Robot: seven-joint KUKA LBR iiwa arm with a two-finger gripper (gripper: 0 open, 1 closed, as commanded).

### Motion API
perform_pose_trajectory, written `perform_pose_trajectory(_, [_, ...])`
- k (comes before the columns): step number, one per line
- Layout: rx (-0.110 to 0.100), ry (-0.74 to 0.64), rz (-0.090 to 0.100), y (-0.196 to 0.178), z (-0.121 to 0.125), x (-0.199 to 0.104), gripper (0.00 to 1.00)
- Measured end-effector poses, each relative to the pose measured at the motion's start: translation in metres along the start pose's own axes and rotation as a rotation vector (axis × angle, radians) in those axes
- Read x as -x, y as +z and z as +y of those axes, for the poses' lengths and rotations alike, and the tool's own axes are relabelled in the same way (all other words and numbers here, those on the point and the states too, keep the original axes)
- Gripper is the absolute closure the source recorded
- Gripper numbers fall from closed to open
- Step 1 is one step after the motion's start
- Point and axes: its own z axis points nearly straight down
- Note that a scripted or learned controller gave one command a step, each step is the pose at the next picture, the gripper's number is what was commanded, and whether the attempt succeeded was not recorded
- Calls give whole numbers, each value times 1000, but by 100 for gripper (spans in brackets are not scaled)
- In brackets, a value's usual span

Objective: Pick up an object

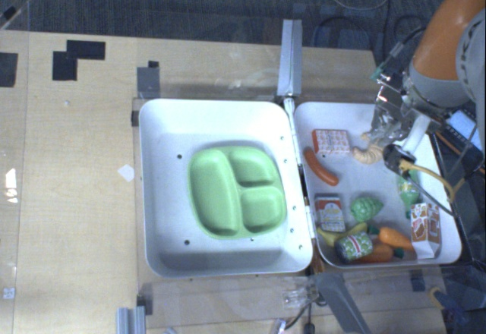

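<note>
White plastic, smooth and round-cornered, forms both shallow bins on the pale wooden tabletop (76, 196). The left bin (163, 173) carries a glossy green tray (237, 190) moulded into three compartments, with bare floor all round it. The right bin (448, 245) is crowded: a red sausage (320, 166), a small printed carton (331, 143) whose lettering is too small to read, a curled tan croissant (366, 153), a second carton (329, 212), a knobbly green vegetable (365, 209), a labelled can (354, 247), a carrot (396, 237) and a tall box (425, 228). The pincer (386, 127) hangs over the bin's far right corner, just above the croissant; whether it is open or closed I cannot tell.
</note>
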Motion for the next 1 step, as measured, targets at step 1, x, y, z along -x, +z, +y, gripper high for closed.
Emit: perform_pose_trajectory(1, [0, -88, -1, -18, 84, -14, 100])
